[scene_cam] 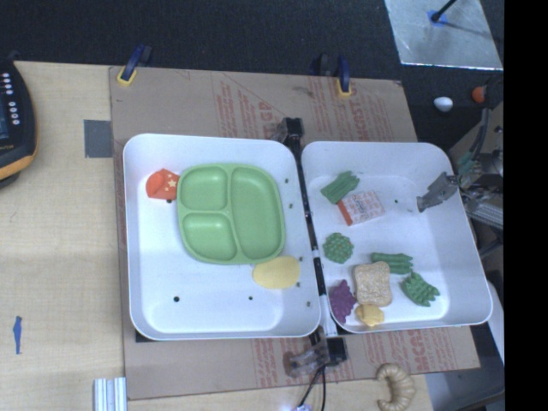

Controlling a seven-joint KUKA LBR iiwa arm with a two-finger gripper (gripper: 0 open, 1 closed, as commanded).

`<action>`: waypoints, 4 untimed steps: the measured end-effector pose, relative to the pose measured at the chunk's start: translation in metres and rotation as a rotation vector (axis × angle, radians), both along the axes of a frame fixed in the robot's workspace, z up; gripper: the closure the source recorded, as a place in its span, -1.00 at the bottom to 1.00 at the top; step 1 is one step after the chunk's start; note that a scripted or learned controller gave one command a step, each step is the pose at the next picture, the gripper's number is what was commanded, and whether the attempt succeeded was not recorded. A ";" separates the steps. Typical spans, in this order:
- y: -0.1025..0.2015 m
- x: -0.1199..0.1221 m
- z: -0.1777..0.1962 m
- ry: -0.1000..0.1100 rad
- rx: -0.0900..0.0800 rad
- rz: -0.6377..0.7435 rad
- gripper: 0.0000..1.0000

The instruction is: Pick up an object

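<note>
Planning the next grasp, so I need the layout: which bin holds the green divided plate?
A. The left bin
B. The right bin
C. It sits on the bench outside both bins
A. The green divided plate lies inside the left bin, with a yellow piece at its lower right edge and a red piece at its upper left; the right bin holds the smaller toy foods.
</note>
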State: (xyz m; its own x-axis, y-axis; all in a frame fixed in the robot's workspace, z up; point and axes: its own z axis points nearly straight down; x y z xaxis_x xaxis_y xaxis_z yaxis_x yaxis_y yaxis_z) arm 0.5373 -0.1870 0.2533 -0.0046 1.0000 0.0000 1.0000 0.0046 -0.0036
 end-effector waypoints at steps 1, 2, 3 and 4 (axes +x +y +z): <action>0.061 -0.008 -0.097 0.009 0.004 0.006 -1.00; 0.048 -0.033 -0.166 0.008 0.002 -0.001 -1.00; 0.047 -0.031 -0.151 0.002 0.000 0.003 1.00; 0.008 -0.055 -0.073 -0.007 -0.003 -0.005 1.00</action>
State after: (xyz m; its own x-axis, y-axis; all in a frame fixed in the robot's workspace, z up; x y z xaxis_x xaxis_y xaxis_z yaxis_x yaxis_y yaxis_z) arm 0.4820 -0.1788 0.1801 0.0008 1.0000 -0.0032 1.0000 -0.0007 0.0035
